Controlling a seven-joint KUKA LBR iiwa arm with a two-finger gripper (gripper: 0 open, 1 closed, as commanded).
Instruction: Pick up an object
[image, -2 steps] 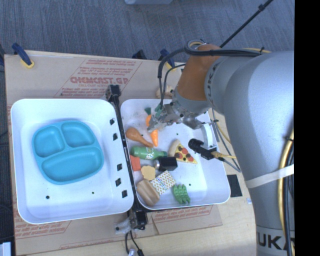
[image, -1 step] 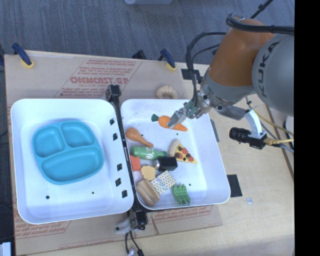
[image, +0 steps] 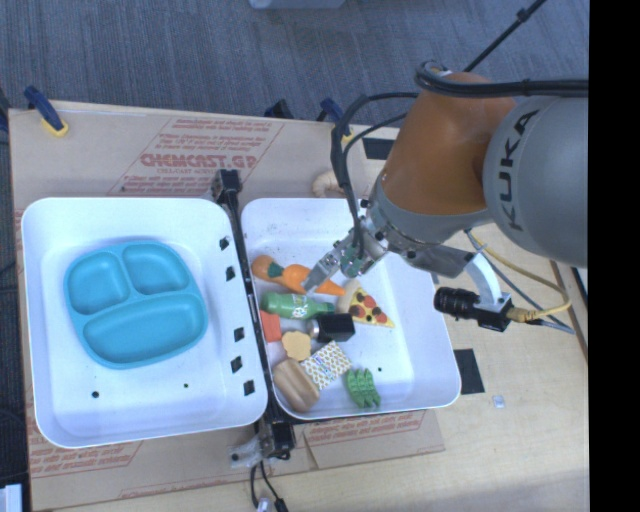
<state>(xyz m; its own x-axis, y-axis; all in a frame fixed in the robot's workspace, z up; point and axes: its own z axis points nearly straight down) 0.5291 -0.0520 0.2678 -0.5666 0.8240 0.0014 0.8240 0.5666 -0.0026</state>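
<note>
My gripper (image: 335, 268) hangs low over the right bin (image: 425, 340), its fingers slightly apart with nothing between them. Just below its tips lie an orange carrot (image: 283, 273), a pizza slice (image: 366, 309) and a green bottle (image: 287, 305) with a black cap (image: 335, 326). Nearer the front of the bin sit a yellow piece (image: 296, 345), a patterned packet (image: 327, 365), a bread loaf (image: 294, 385) and a green brick (image: 362, 388). A red piece (image: 270, 327) lies by the bin's left wall.
The left bin (image: 60, 400) holds a blue divided plate (image: 135, 302). A black clip divider (image: 240, 290) runs between the bins. The arm's grey body with its orange band (image: 445, 150) looms over the right bin's back right. Cables trail at the right.
</note>
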